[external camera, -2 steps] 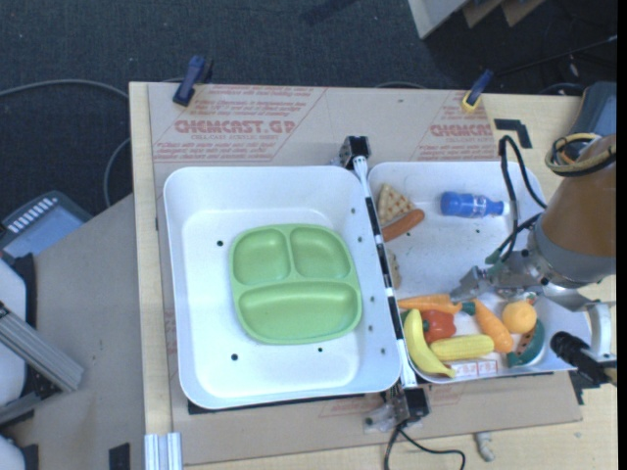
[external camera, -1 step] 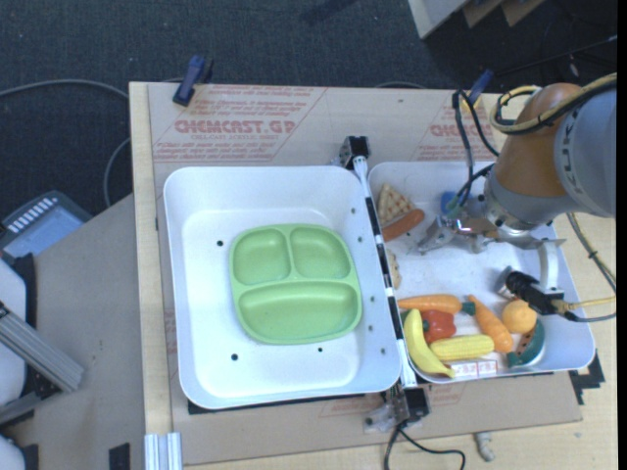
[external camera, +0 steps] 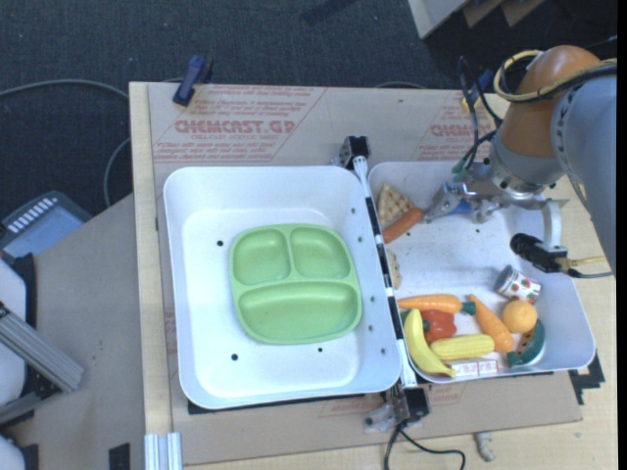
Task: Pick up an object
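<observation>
The right white bin (external camera: pixel 578 321) holds toy food. A waffle-patterned cracker (external camera: pixel 392 202) and an orange sausage-like piece (external camera: pixel 402 225) lie at its far left. Along the near edge lie a carrot (external camera: pixel 429 303), a red pepper (external camera: pixel 441 317), a banana (external camera: pixel 419 343), a corn cob (external camera: pixel 462 346), a second carrot (external camera: pixel 490 323), an orange (external camera: pixel 519 316) and a small can (external camera: pixel 516 284). My gripper (external camera: pixel 453 202) hangs low over the bin's far part, just right of the cracker and the sausage piece. Nothing shows as held.
The left white bin (external camera: pixel 196 262) holds a green divided plate (external camera: pixel 294 282). A black clip (external camera: pixel 355 149) sits on the wall between the bins. A black part (external camera: pixel 537 252) of the arm juts out above the can. A blue clamp (external camera: pixel 191 78) sits at the bench's far left.
</observation>
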{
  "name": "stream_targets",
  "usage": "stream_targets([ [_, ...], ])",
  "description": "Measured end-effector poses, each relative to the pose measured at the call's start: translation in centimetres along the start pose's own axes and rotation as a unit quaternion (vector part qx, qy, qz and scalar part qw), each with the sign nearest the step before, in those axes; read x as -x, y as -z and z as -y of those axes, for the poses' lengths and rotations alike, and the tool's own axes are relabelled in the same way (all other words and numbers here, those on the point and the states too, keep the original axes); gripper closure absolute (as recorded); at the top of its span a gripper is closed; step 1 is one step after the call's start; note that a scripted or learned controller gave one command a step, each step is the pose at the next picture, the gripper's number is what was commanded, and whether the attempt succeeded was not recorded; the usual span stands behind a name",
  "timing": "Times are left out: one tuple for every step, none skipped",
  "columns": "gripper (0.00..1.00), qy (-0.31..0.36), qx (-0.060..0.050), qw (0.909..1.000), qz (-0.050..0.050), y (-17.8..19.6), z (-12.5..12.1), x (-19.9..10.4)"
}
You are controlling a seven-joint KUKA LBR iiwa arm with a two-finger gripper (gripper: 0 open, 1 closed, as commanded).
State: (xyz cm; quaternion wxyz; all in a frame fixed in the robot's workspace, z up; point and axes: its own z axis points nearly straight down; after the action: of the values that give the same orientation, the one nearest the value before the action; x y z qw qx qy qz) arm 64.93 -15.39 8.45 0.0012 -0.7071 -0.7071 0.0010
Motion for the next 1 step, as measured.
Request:
stream_targets([
  [0.00, -0.001, -0.004, 1.0000, 0.000, -0.15, -1.41, 4.55],
])
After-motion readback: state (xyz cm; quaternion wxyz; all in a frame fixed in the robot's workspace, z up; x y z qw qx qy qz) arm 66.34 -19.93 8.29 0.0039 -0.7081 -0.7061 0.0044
